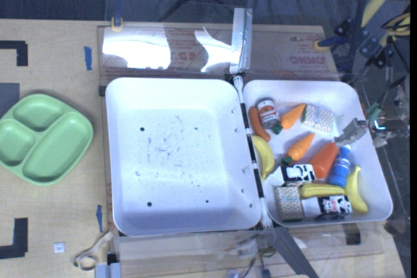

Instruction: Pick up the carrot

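Right bin [374, 159], right of frame: my claw [355, 130], whose state I cannot tell, risks grabbing the orange bottle [324, 159] beside the carrot [300, 146].

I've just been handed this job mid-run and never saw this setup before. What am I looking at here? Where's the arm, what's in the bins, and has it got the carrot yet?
This is one fixed camera above a wooden bench, looking down at a slant. Two shallow white bins sit side by side: the left bin and the right bin, which holds the toy groceries. The robot arm reaches in from the right; its gripper is the grey metal part at the right bin's edge, too blurred to read.

There are two carrots: one near the bin's top, beside a small can, and one lower, in the middle. Around them lie bananas, an orange bottle and a blue bottle. Both carrots lie loose in the bin, so neither is picked up. A green divided plate sits at the far left.
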